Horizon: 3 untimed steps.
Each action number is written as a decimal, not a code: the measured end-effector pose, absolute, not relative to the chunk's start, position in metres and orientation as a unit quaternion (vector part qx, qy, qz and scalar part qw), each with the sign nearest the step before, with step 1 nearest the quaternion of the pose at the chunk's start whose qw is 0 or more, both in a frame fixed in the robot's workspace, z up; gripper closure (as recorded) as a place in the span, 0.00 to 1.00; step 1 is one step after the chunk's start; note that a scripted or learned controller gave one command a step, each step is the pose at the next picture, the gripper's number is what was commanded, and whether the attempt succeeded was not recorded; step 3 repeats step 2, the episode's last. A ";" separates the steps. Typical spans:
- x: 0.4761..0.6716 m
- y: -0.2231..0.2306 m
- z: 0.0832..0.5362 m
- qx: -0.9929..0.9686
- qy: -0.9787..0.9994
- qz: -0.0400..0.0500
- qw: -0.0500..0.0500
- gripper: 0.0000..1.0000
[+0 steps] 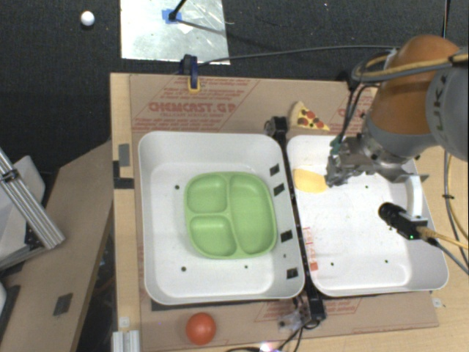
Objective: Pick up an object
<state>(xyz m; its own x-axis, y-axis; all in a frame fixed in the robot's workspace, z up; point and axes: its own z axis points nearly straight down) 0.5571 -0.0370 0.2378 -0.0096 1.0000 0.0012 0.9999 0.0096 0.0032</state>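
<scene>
On a cardboard-covered bench holding 2 shallow white bins (220,284), the grey arm's two-finger gripper (338,173) hangs low in the right bin, a flat yellow oval object (310,181) touching its left side, grip state unclear.

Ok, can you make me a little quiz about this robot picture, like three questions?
1. True or false: the green tray lies in the left bin.
2. Which thing lies nearest the gripper? A) orange ball B) yellow piece C) pizza slice
3. Fill in: the pizza slice lies outside the bins, on the ____ board.

Key: 1 true; 2 B; 3 brown.
</scene>
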 end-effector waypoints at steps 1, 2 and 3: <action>0.578 0.007 0.242 0.704 0.710 0.002 0.001 1.00; 0.594 0.069 0.234 0.703 0.711 0.002 0.000 1.00; 0.594 0.069 0.234 0.703 0.711 0.002 0.000 1.00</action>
